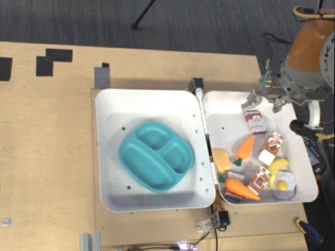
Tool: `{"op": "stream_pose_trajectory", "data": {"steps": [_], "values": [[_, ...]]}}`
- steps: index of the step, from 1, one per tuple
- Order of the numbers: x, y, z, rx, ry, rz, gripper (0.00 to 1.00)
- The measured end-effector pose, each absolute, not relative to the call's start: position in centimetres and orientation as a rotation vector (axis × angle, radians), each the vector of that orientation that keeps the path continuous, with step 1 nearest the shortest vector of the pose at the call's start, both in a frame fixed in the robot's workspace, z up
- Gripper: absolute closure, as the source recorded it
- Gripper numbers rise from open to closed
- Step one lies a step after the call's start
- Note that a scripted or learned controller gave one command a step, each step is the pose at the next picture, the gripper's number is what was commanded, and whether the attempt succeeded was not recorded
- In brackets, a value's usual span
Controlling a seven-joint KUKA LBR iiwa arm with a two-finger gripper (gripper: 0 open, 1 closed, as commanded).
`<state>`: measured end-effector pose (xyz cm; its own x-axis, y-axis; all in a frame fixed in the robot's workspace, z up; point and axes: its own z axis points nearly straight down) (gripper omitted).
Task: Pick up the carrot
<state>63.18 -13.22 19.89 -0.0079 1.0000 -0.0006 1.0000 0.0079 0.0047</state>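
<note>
So, two white bins side by side on the wooden counter point(47, 156). The left bin point(104, 140) has a teal divided plate point(156, 155) sitting in the middle of it, tilted a bit diagonally. The right bin point(225, 106) is where all the toy food is piled up, mostly toward its near and right side.

There's a carrot point(245, 147) roughly mid-bin, lying at a slant with its green tip pointing down-left. A second carrot point(241, 189) lies near the front edge of that bin, just beside a small brown and white carton point(259, 178). Right above the first carrot is a little dark red carton point(255, 122). Another brown and white carton point(271, 145) sits to the carrot's right, apart from it. Also a yellowish wedge thing point(222, 160) against the left wall, a banana point(279, 166), and a pale purple round object point(283, 184) in the front right corner.

The gripper point(267, 99) hangs over the back part of the right bin, above the dark red carton and away from both carrots. Nothing is between the fingers that I can see, and honestly I can't tell whether they're spread or closed from this angle.
</note>
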Motion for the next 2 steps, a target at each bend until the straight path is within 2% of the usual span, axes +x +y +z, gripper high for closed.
{"op": "stream_pose_trajectory", "data": {"steps": [1,2], "values": [[56.6,-13.9,10.5,2.354,2.062,0.018,0.00],[55.2,-10.3,8.7,2.327,2.105,0.010,0.00]]}}
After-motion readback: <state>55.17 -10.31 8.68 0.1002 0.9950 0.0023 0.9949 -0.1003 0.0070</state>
